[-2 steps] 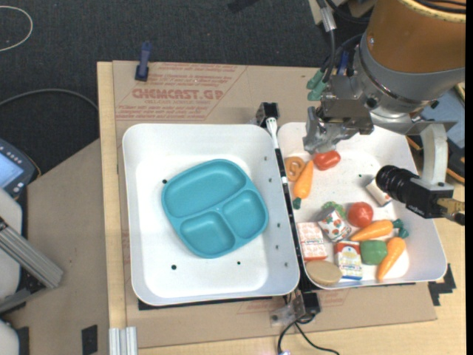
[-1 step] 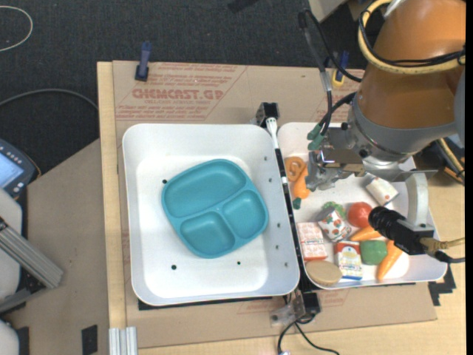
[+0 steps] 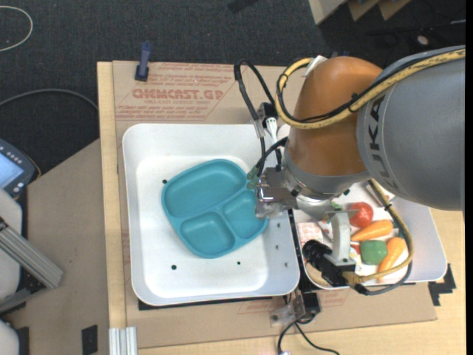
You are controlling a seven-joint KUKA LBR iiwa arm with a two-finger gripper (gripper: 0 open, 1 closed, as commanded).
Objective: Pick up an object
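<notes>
Arm (image 3: pixel 332 124) overhangs right bin (image 3: pixel 429 261), hiding toy vegetables (image 3: pixel 377 239); teal tray (image 3: pixel 213 207) left.

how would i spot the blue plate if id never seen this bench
Find the left white bin of the two on the bench. The plate lies flat in its middle, beside the gripper. It is teal, rounded and split into three compartments, unlike the orange, red and green toy food in the right bin.

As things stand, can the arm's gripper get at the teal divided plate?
Probably yes: the gripper is already at the right rim of the teal divided plate, which lies uncovered in the left bin.
</notes>
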